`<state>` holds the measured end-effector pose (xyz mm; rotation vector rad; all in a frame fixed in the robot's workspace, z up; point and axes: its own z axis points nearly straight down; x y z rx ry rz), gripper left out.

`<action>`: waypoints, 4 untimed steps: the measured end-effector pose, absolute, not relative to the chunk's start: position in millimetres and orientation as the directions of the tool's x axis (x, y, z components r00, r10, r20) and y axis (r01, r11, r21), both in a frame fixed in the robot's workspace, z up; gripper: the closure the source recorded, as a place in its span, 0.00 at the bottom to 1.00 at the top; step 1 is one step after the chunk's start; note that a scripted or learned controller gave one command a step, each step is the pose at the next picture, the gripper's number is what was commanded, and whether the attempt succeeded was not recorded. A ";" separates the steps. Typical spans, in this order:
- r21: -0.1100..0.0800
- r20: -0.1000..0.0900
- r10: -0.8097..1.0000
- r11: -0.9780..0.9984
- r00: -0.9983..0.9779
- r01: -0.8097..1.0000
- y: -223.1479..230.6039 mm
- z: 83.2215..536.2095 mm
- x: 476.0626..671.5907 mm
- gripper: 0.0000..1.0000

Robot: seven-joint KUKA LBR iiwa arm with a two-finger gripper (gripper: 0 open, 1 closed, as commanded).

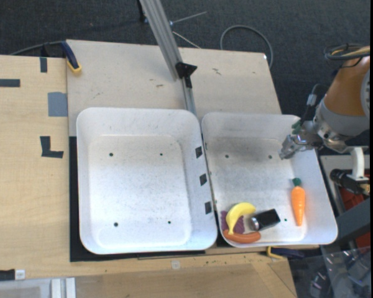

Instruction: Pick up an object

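Several small objects are being offered in the camera view, all gathered in the right bin (261,135): a toy carrot (298,205) lying alone near the right wall, and a tight cluster at the front edge, where a yellow banana (239,213) is resting against a black block (266,219), with a red sausage-shaped piece (241,236) just in front of them. The left bin (137,120) is being left out of play. The gripper (290,146) is being held over the far right part of the right bin, well apart from the carrot and the cluster, with nothing seen between its fingers; how far they are parted cannot be told at this size. The carrot is being judged the easiest pick: probably light, stiff plastic, somewhat slippery and tapered, so a hold across its thicker orange middle is being favoured over the narrow tip or the green top. The crowded cluster is being rated riskier, since neighbours would likely be nudged.
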<state>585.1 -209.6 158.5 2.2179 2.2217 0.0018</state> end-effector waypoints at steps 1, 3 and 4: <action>0.004 -0.001 1.000 0.002 -0.002 1.000 -209.5 202.2 590.7 1.00; 0.001 0.002 1.000 0.008 -0.008 1.000 -150.1 254.2 598.3 1.00; -0.002 0.001 1.000 0.006 -0.006 1.000 -107.3 246.3 608.3 1.00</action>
